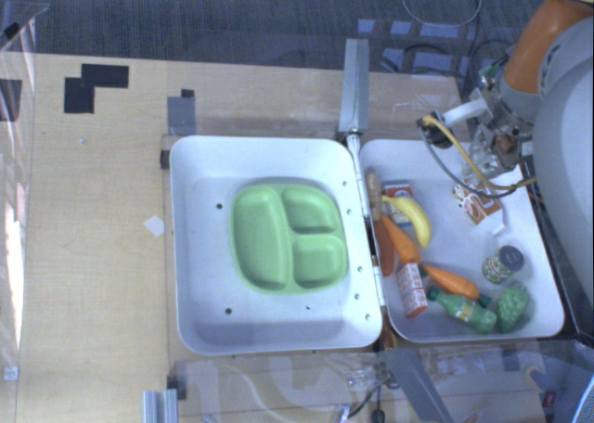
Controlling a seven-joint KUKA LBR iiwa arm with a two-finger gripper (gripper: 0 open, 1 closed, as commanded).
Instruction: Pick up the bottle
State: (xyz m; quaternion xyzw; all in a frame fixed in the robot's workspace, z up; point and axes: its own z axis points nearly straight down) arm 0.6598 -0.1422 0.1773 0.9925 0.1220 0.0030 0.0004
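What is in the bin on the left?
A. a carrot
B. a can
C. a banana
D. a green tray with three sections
D: the green tray with three sections lies in the left bin, while the banana sits in the right bin.

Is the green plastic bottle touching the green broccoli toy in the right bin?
Touching. The camera view shows the green plastic bottle lying with its base end against the green broccoli toy, no gap between them.

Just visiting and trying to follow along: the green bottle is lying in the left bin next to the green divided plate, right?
Not quite. The camera view shows the green bottle lying in the right bin, among the toy food near its front edge. The green divided plate sits in the left bin.
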